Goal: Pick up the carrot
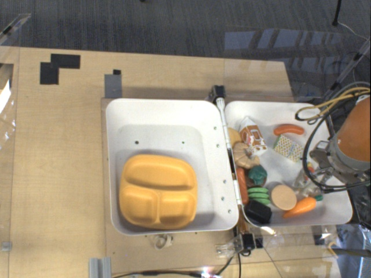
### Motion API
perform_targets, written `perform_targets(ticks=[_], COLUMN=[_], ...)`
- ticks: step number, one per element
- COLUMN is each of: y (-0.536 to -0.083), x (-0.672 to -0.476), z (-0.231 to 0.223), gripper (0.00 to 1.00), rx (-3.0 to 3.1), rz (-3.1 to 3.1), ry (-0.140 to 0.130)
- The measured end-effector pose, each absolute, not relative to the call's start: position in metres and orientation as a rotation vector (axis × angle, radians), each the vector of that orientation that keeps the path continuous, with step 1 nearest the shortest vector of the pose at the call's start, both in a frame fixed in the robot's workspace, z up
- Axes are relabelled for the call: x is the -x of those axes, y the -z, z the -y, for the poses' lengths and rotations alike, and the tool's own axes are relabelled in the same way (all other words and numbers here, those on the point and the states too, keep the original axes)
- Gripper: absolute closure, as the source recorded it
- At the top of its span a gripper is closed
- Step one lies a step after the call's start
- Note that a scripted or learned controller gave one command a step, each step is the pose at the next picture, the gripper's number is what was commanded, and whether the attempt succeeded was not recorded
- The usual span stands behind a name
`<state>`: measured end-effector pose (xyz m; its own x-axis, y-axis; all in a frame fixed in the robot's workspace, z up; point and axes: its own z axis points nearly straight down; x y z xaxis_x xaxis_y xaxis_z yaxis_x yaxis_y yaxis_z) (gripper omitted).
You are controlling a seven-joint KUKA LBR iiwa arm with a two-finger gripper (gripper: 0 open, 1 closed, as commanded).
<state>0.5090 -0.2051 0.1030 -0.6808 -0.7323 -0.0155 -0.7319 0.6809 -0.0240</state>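
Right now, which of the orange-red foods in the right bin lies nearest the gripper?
The carrot, at the bin's front edge beside the round tan piece, just below the gripper. The sausage lies further back.

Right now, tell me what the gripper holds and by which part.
It cannot be told. The gripper sits low in the right bin, just above the carrot, but cables and the arm's body hide it.
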Motion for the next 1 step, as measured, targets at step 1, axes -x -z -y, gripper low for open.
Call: perform_targets(ticks=[1], y=[-0.1026], x=[-0.5088], z=[0.2050], gripper=[0.00], rx=[1.245], rz=[-2.859], ry=[0.023])
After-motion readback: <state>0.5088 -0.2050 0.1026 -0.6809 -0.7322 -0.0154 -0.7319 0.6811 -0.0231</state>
